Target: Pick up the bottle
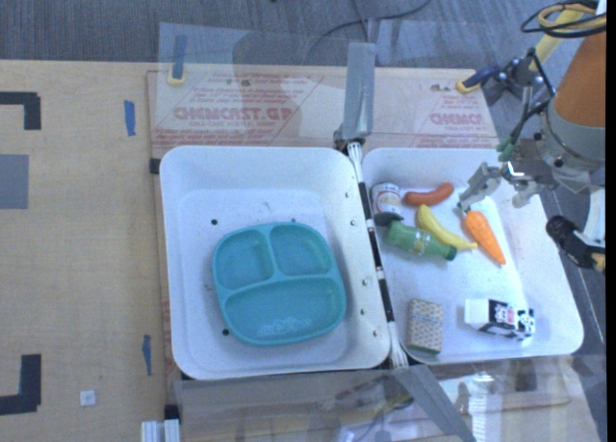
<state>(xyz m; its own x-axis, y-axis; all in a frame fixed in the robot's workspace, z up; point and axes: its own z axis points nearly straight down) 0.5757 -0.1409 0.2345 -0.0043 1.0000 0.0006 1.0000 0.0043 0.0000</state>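
green bottle [421,240] lying flat, cap pointing left

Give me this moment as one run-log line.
gripper: open, above right bin | bottle: lying, not held | next: bottle

The bottle [420,240] is green with a dark cap. It lies on its side in the right bin [553,334], close to the wall between the two bins. A yellow banana [442,228] touches it.
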